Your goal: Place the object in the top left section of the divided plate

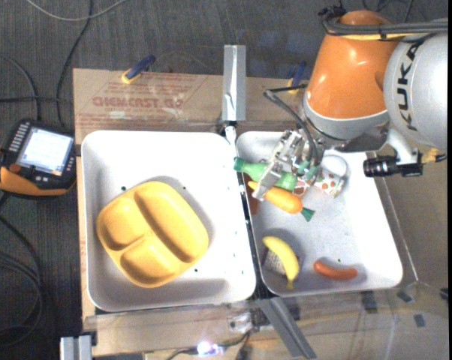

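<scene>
Gripper hovered over carrot at right bin's eleven o'clock; finger state unreadable. Carrot judged light, rigid, slick; grasp mid-body, across its width.

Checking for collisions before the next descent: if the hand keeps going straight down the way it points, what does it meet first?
Most likely the toy carrot, which lies just under the hand in the right bin, beside a green object. Depth is hard to judge from above, so the green object might come first.
</scene>
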`<state>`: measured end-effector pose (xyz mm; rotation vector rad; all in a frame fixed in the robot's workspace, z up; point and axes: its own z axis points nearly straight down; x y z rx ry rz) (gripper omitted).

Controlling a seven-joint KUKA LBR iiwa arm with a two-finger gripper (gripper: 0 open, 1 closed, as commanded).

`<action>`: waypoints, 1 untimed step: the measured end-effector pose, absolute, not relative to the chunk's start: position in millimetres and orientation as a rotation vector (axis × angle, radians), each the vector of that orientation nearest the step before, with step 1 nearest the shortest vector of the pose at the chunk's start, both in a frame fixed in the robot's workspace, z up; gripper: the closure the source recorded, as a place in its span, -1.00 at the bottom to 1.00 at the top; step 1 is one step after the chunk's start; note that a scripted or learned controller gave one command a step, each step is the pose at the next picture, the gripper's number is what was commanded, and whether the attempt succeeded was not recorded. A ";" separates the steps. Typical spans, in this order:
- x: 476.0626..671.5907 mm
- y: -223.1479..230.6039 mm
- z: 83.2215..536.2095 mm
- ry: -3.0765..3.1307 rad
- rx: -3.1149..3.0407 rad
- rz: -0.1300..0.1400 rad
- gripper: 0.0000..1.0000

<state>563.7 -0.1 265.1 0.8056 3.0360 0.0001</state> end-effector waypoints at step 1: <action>585.7 8.7 224.3 3.069 0.668 -0.003 1.00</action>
